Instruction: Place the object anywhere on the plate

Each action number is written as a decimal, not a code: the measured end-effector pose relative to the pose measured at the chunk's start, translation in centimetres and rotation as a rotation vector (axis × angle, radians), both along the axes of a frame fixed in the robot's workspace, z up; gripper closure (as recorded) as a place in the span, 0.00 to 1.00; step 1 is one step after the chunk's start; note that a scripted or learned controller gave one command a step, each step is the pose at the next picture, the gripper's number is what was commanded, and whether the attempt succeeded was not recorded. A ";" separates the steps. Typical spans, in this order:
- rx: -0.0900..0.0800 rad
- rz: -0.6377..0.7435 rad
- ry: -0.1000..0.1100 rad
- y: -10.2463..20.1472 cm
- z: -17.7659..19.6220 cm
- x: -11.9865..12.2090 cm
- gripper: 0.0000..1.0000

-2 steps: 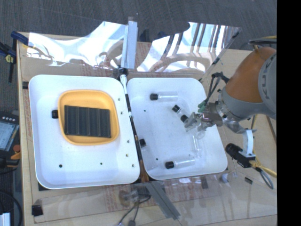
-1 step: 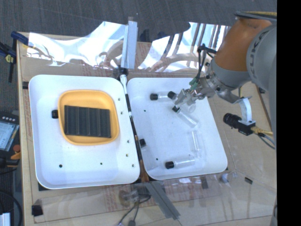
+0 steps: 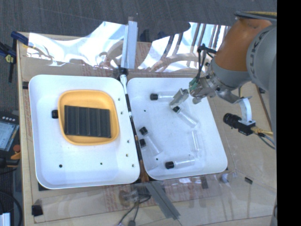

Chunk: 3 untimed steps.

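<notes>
Camera view gives you, in the left bin (image 3: 42,164), a yellow rounded plate (image 3: 88,117) with a ribbed dark insert. Clear tubes (image 3: 181,162) lie in the right bin (image 3: 214,166). The gripper (image 3: 184,98) hangs there; whether it holds one, you cannot tell.

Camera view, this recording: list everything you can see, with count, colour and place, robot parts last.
Bins: two, white, side by side on the bench.
Plate: one, yellow with a dark ribbed centre, in the left bin.
Vials: at least five, clear with black caps, scattered in the right bin.
Small piece: one, black, left of the plate.
Foil: silver, crumpled, behind the bins.
Arm: one, grey and orange, from the right.
Hand: over the right bin's upper part.
</notes>
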State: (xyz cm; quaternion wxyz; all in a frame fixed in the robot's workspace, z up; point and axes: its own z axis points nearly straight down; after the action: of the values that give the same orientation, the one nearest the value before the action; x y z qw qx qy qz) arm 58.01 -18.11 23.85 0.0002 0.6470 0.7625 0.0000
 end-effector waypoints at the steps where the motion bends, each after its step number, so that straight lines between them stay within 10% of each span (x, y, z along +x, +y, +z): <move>1: 0.002 0.247 0.004 3.8 -4.6 2.6 0.00; 3: 0.000 0.831 0.001 17.8 -4.7 1.6 0.00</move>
State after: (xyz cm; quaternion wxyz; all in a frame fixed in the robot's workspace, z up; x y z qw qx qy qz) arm 59.58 -0.31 19.17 0.0000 0.2840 0.9588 -0.0001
